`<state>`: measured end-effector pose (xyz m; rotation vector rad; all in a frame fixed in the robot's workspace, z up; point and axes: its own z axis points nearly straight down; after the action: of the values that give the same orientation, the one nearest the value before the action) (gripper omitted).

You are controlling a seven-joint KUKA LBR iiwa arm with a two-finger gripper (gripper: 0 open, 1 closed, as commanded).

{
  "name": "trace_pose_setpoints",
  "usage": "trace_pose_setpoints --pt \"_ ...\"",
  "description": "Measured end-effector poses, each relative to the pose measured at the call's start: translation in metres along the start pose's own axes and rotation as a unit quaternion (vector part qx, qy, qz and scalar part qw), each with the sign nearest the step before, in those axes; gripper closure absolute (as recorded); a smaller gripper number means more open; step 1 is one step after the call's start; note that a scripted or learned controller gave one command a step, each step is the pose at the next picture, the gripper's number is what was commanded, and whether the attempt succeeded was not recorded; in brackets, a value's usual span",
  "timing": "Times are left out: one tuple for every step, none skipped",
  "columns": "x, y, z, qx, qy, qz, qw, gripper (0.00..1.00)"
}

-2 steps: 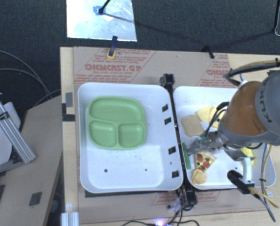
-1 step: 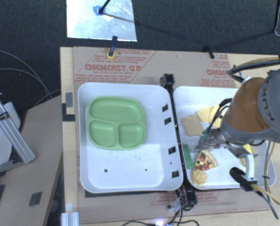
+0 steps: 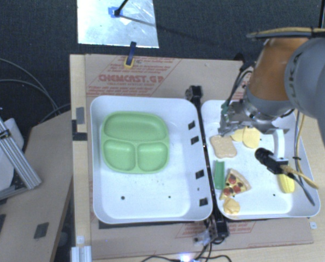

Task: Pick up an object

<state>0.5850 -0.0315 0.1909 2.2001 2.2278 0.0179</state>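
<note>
Looking at the gripper (image 3: 228,129) down in the right-hand bin (image 3: 301,201), over toward its far left corner. Can't make out how wide the gripper is open from this slanted angle, too murky under there, so no calling it open or closed, and no spotting anything held either.

Plenty of toy food to grab though. Toast slice (image 3: 223,146) just on the camera side of the gripper, really close, maybe touching but can't say for sure. Couple of pale yellow chips (image 3: 248,137) just to the right of the gripper tip, overlapping each other, right next to the toast.

Further toward the camera from the gripper: green stick (image 3: 219,173) lying along the bin's left wall, pizza slice (image 3: 236,183) right beside that, then a small yellow lump (image 3: 231,205) near the front edge. Yellow corn piece (image 3: 286,184) well off to the gripper's right and nearer the camera.

Way off left of the gripper, past the divider, the left-hand bin (image 3: 110,206) with a green divided plate (image 3: 135,142) sitting flat, well apart from the gripper
</note>
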Motion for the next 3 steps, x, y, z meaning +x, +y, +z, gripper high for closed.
trace_pose_setpoints --pt "0.082 0.009 0.007 0.006 0.001 0.0 1.0 1.0" --pt "0.153 0.021 0.041 0.008 0.001 0.001 1.0 1.0" --pt "0.091 -0.001 0.004 0.007 -0.001 0.008 0.9999 1.0"
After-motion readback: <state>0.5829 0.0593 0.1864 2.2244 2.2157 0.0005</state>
